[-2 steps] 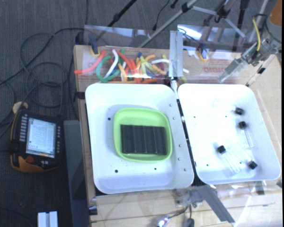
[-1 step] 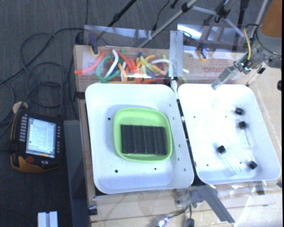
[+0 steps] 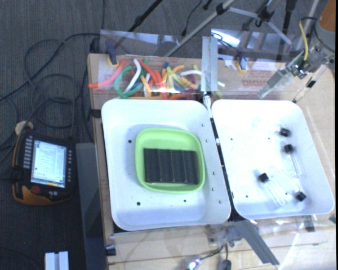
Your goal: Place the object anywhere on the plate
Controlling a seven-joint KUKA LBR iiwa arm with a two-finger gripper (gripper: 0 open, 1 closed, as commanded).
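Claw [image 3: 268,89] well above objects [image 3: 263,178].

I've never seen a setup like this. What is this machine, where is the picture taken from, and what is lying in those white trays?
One camera looks down at a slant on a bench. The robot arm reaches in from the right; its gripper hangs above the right bin's far edge, too blurred to judge. The left bin holds a green plate carrying a dark ribbed block. The right bin holds small black-capped clear pieces. Colourful tubes lie behind. A handheld control tablet sits left.
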